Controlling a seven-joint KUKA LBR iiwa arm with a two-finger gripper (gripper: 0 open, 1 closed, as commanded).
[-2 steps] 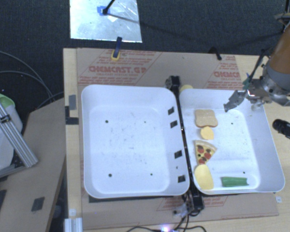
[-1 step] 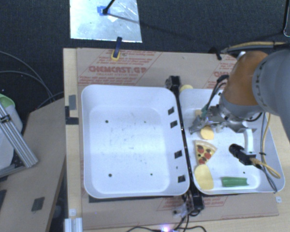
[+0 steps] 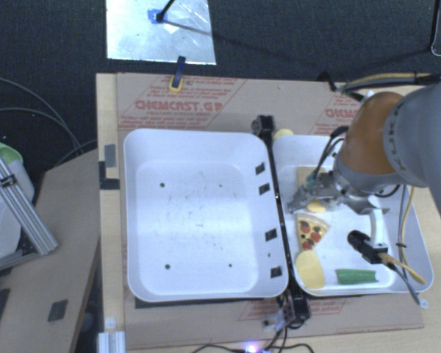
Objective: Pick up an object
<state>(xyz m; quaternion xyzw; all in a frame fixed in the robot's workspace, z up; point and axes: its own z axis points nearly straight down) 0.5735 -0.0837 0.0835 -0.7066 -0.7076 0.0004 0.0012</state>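
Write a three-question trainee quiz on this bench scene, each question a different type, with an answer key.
1. True or false: the pizza slice lies in the left bin.
2. Multiple choice: which thing lies nearest the right bin's front wall? A) green piece B) pizza slice C) gripper
3. Fill in: the arm's band above the wrist is ____.

Key:
1. False; it lies in the right bin, near the divider.
2. A.
3. Orange.
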